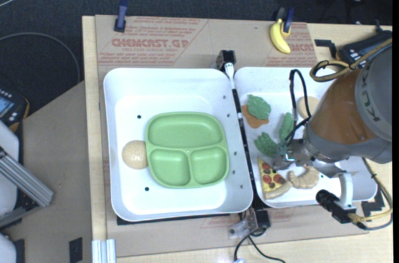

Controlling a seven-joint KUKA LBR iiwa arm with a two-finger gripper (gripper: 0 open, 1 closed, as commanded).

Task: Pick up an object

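With the end effector low in the right bin, its grip state impossible to tell, the crowded toy pizza slice, leafy green and croissant risk a nudged, missed pick.

Arm reaching from right, tool lowered

Just left of the gripper, nearly touching it, a dark green leafy toy vegetable lies flat. Below the gripper lies a flat pizza-slice toy with red dots, and beside that, to the right, a tan knobbly piece, possibly ginger. Well above and left sits a leafy green-and-orange toy.
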